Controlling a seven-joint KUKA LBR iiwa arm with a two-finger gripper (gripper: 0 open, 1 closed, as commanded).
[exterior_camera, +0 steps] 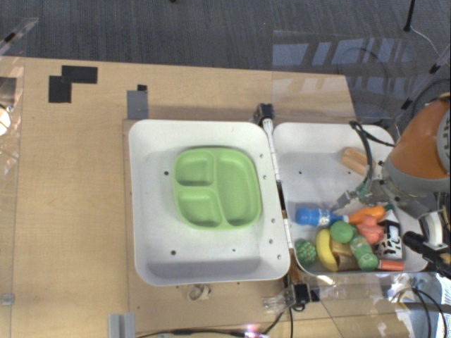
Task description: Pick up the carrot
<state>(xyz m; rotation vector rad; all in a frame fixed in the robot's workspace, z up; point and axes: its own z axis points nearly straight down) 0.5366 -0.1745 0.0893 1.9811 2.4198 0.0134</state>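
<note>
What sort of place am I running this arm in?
Likely a robotics lab test bench: two white bins sit on a wooden bench, one holding a green divided plate, the other toy foods including the carrot, with grey carpet beyond.

Even, bright overhead light falls on the tabletop [70,210], with soft shadows inside the white bins [162,259], glare streaking clear panels [317,62] at upper right, and focus slightly soft throughout.

Carrot [371,215] apparently among toys in right bin [310,153].
</note>
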